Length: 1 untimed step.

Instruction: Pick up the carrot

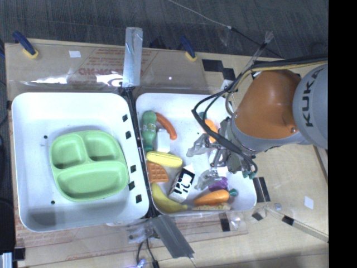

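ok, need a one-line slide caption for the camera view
KUKA arm's claw poised in the right bin just above the carrot, among toy foods; a green divided plate sits in the left bin.

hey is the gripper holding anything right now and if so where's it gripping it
Nothing is held. The gripper hangs above the right bin, and the carrot lies on the bin floor below it.

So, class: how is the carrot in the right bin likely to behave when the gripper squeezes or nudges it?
The carrot looks like glossy moulded plastic, so probably stiff, light and rather slippery. Its rounded, tapering body may roll or squirt from the gripper. Neighbours crowd it against the bin wall, perhaps limiting rolling.
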### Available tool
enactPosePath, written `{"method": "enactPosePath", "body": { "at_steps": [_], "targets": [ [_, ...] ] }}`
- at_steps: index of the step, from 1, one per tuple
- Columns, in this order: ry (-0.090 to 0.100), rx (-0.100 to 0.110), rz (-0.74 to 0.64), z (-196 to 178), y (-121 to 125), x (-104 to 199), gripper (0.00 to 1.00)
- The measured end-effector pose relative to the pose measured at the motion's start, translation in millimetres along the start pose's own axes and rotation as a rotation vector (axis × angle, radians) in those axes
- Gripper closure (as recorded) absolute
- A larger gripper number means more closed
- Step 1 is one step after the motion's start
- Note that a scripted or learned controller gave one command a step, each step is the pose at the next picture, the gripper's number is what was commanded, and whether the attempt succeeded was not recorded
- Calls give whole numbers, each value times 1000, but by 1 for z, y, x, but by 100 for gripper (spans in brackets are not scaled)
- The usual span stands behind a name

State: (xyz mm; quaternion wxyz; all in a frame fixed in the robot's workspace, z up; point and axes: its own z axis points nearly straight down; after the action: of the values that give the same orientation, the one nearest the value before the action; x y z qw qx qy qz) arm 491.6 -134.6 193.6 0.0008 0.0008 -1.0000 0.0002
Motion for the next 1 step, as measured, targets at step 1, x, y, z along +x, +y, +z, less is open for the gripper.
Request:
{"method": "enactPosePath", "body": {
  "at_steps": [1],
  "targets": [
    [-7, 3, 44, -49, -69, -42, 0]
  ]
}}
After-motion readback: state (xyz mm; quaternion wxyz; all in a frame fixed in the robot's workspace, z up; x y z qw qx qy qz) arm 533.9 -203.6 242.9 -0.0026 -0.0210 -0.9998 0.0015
